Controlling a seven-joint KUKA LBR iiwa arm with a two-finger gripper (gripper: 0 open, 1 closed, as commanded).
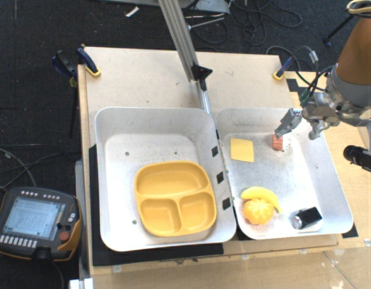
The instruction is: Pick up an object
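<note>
A pale counter (149, 77) stood on dark floor, carrying two shallow white bins side by side: the left bin (113, 131) held a yellow divided tray (173, 198), and the right bin (321, 173) held the smaller items. The arm (354, 65) reached in from the right, its claw (301, 126) spread wide with nothing between the fingers, hovering over the right bin's far end just above a small red-and-white block (279, 142). Also in that bin: a yellow square piece (242, 150) near the left wall, a banana (261, 196) touching an orange (258, 212), and a black cylinder (306, 217) near the front right corner.
</note>
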